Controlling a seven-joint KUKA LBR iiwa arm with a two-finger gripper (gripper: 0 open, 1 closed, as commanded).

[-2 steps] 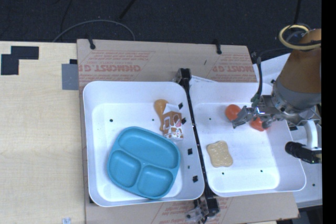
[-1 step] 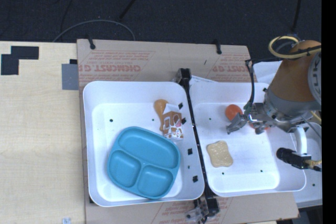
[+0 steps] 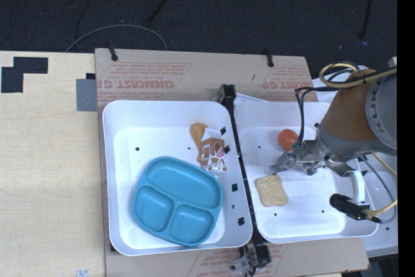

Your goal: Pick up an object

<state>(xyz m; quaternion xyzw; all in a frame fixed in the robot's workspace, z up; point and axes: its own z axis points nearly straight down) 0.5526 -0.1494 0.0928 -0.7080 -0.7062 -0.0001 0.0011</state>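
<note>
Nearest us in the right bin (image 3: pixel 305 230) lies a flat tan biscuit (image 3: pixel 271 191), which we judge light, stiff and crumbly, best taken across its edges. Just beyond it hovers the pincer (image 3: pixel 290 159); we cannot tell its state. Touching or just behind it sits a small red ball (image 3: pixel 287 137), likely smooth and prone to roll.

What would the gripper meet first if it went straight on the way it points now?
The gripper points left and slightly down in the right bin. Its line passes just above the cracker, so it would probably first meet the divider between the bins, though depth is unclear. The red ball lies off that line.
</note>
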